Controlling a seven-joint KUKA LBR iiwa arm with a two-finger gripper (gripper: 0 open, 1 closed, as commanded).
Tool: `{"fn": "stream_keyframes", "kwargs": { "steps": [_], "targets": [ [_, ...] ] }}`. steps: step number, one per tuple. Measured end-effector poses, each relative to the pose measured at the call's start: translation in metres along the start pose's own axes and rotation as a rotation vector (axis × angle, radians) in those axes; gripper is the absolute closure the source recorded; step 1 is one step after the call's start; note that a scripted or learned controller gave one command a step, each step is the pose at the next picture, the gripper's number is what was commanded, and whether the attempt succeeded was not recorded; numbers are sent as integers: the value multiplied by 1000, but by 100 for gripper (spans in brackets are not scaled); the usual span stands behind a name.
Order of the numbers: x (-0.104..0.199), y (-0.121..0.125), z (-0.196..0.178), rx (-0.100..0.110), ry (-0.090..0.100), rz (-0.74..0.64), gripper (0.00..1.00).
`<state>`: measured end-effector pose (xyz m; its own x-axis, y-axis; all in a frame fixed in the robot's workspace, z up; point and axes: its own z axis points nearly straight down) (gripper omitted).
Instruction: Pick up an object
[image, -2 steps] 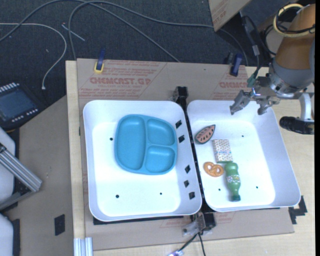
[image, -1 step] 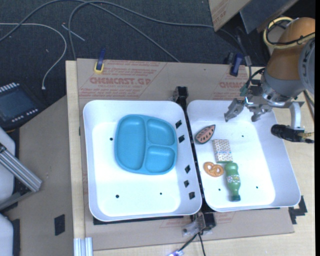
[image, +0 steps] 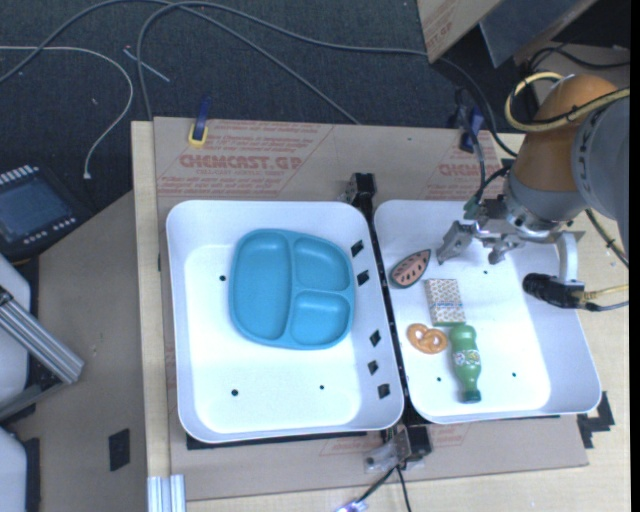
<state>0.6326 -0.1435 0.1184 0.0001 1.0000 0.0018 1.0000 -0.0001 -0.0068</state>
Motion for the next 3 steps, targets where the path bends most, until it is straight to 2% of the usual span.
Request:
{"fn": "stream_keyframes", "kwargs": {
  "steps": [1,2,3],
  "targets": [
    [1,0,35,-3,0,0,0],
    [1,1,22,-7,-1,0,100],
    [4,4,-23,-12,-3,-1,100]
  ]
}}
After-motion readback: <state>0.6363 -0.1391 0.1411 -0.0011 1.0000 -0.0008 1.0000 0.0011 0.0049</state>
